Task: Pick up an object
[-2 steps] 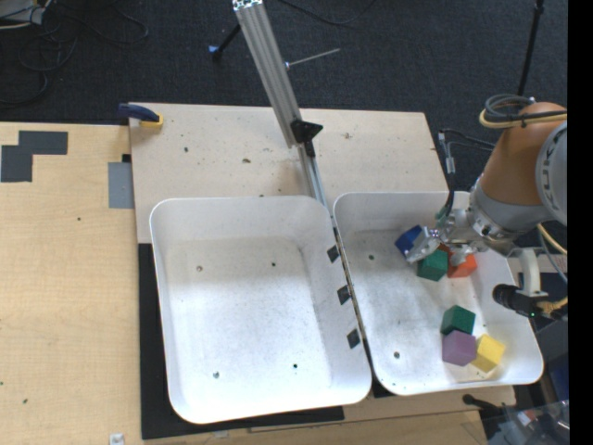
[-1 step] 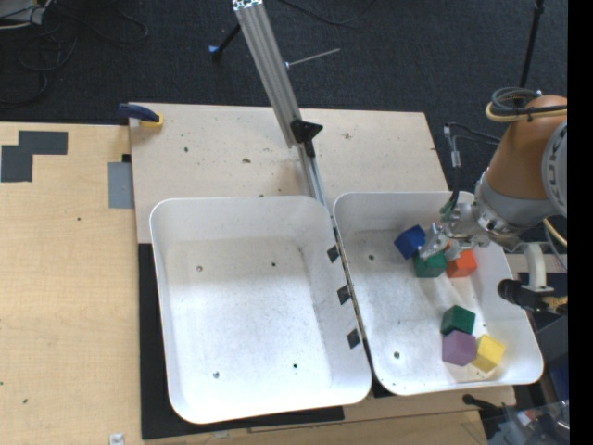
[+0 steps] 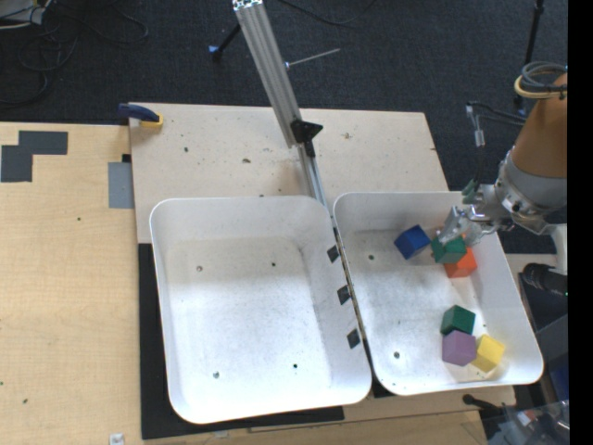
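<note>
One arm reaching into the right bin (image 3: 519, 295) from the right, gripper (image 3: 454, 239) low over the blocks.
Honestly can't tell how wide it's open or whether it has anything. It sits right at a green block (image 3: 448, 249) and an orange block (image 3: 462, 263), with a blue block (image 3: 411, 242) just left. Nearer the front: another green cube (image 3: 456, 320), a purple cube (image 3: 458, 348), a yellow cube (image 3: 490, 352). The left bin (image 3: 185, 221) is alongside.

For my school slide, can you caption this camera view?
Robot gripper reaches toward blocks in the right bin.
</note>
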Available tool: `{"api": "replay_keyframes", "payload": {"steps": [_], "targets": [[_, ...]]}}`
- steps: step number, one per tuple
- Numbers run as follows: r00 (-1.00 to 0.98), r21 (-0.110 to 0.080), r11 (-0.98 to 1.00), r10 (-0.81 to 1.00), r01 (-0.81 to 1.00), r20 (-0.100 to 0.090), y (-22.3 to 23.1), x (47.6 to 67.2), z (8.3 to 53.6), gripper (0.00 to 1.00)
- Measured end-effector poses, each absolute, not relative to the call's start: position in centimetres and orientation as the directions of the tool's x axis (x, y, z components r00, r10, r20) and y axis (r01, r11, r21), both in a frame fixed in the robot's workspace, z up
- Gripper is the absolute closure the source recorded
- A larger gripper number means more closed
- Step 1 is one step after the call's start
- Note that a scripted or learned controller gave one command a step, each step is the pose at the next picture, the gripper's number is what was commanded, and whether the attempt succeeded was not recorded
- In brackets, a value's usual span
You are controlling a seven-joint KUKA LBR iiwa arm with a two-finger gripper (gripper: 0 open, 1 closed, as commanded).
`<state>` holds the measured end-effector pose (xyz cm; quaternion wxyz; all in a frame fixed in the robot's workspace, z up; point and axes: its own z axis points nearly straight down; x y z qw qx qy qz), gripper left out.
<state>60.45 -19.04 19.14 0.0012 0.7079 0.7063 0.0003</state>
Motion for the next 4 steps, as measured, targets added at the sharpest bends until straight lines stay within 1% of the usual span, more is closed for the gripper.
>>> {"api": "replay_keyframes", "payload": {"steps": [1,2,3,4], "targets": [[-0.002,0.003,0.002,1.0,1.0,0.0,-18.3,61.0,24.0,1.0],[-0.002,0.003,0.002,1.0,1.0,-0.001,-18.4,61.1,28.8,1.0],[-0.004,-0.006,0.004,1.0,1.0,0.003,-13.4,60.1,26.9,1.0],[-0.004,-0.005,0.004,1.0,1.0,0.003,-8.0,59.0,27.1,1.0]]}}
